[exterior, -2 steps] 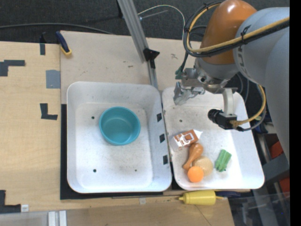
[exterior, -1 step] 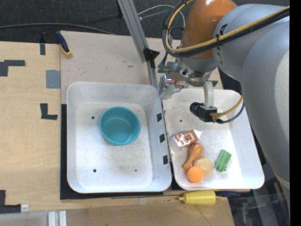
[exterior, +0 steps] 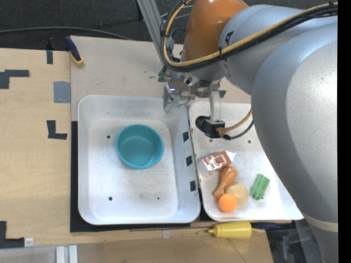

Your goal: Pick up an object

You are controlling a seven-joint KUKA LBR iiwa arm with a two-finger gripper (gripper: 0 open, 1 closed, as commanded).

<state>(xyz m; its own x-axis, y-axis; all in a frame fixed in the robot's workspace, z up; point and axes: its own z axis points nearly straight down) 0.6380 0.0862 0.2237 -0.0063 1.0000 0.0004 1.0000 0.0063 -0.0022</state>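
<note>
Round teal plastic bowl (exterior: 140, 146) seated in the left white bin (exterior: 88, 163), metal two-finger gripper (exterior: 174, 100) poised at upper centre, claw state not discernible.

I can't read any text, brand or number from here. The small orange-and-white packet (exterior: 216, 161) in the right bin (exterior: 274, 204) carries printing, but it is too small and blurred to make out.

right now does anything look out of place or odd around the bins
One thing stands out: a yellow bottle lies on its side on the bench just past the near rim of the right bin, outside both bins. The teal bowl sits upright in the left bin, and nothing looks spilled.
</note>
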